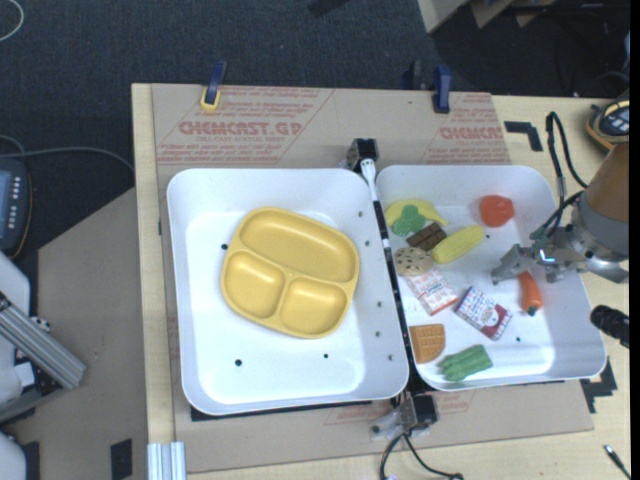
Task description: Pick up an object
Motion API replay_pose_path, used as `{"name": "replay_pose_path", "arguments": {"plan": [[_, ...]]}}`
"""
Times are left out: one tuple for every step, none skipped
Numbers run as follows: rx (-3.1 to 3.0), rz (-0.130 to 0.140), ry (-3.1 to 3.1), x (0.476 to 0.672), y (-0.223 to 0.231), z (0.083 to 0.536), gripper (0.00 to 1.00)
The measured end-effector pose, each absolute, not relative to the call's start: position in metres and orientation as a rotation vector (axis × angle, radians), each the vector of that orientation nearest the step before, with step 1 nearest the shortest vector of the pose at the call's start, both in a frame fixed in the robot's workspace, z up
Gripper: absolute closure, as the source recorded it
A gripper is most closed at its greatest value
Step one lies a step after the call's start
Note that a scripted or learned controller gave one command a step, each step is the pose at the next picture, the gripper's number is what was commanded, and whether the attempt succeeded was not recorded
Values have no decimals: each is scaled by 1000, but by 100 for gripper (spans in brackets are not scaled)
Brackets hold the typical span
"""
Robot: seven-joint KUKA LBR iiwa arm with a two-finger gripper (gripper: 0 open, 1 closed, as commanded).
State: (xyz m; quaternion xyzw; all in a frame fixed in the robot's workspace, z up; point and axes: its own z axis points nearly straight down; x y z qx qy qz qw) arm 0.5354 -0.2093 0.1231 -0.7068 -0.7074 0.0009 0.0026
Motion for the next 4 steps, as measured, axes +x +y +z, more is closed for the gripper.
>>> {"name": "replay_pose_path", "arguments": {"plan": [[-2218, 3, -2218, 535, -208, 82, 0], [-2223, -1, -2222, 536, -209, 95, 100], [-2226, -4, -2227, 537, -208, 159, 100], [-2224, -3, -2228, 544, -206, 205, 100]]}}
